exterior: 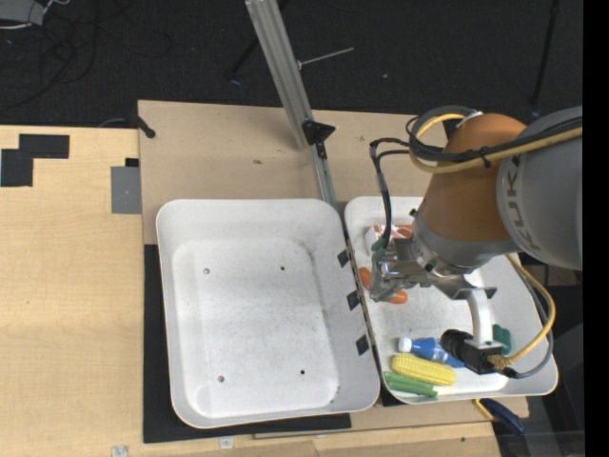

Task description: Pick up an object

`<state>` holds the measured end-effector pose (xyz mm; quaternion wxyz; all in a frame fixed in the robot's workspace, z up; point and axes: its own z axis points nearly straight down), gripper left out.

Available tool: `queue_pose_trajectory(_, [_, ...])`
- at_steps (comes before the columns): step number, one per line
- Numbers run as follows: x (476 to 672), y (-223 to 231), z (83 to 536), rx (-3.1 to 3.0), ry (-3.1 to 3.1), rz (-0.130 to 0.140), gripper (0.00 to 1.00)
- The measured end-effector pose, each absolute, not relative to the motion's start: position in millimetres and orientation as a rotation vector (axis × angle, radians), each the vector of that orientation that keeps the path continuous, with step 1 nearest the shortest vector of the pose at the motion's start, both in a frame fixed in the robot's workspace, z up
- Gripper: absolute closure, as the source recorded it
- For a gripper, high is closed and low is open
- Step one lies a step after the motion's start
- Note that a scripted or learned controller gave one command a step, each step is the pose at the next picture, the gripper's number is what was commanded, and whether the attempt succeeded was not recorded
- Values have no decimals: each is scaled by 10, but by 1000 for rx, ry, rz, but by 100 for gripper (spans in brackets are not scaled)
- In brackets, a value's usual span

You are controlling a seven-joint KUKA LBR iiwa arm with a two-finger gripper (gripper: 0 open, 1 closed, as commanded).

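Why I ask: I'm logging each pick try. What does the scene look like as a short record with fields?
arm: grey with an orange band, reaching in from the right
gripper: low over the left side of the right bin
held object: cannot tell
near gripper: small orange piece
front of right bin: yellow corn cob, blue item just behind it, green piece in front of it
left bin: white, beside the right bin, arm not over it
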<state>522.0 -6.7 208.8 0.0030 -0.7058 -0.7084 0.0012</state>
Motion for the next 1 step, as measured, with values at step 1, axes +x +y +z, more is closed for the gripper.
queue_pose_trajectory(1, [5136,441,2277,-2213,-2225,-1,100])
